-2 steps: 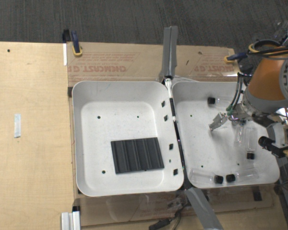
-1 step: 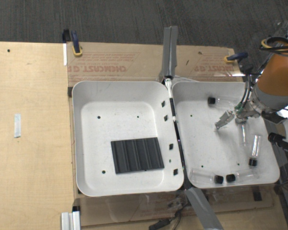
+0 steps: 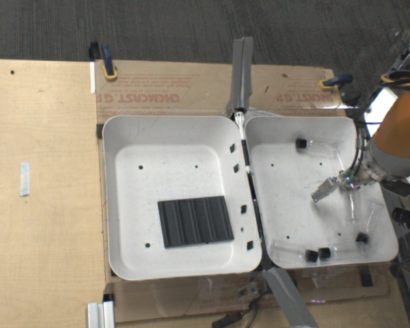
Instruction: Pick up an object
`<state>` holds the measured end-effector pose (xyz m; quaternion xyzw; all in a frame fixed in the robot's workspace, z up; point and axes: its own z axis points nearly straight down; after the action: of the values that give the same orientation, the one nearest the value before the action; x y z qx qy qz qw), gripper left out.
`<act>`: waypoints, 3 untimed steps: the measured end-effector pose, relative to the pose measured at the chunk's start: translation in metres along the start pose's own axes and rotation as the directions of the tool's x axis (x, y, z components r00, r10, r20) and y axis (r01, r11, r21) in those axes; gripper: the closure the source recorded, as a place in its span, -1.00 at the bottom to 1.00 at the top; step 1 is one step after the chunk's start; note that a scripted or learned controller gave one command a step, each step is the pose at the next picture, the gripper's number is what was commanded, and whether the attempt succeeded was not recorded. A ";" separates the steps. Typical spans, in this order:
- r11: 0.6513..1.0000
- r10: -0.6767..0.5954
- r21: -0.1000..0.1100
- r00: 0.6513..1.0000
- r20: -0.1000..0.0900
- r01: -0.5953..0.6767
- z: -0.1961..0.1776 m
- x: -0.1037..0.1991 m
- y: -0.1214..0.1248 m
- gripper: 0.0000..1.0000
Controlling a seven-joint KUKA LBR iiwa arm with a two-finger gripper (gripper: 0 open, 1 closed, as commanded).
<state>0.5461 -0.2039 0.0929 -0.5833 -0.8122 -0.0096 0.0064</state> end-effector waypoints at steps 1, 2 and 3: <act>1.000 0.005 0.001 1.000 0.014 -0.005 -0.009 -0.005 -0.002 1.00; 0.997 -0.075 0.009 0.997 0.022 0.075 -0.018 0.000 0.075 1.00; 0.997 -0.075 0.009 0.997 0.022 0.075 -0.018 0.000 0.075 -1.00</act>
<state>0.6169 -0.1802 0.1115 -0.5525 -0.8335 0.0001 -0.0006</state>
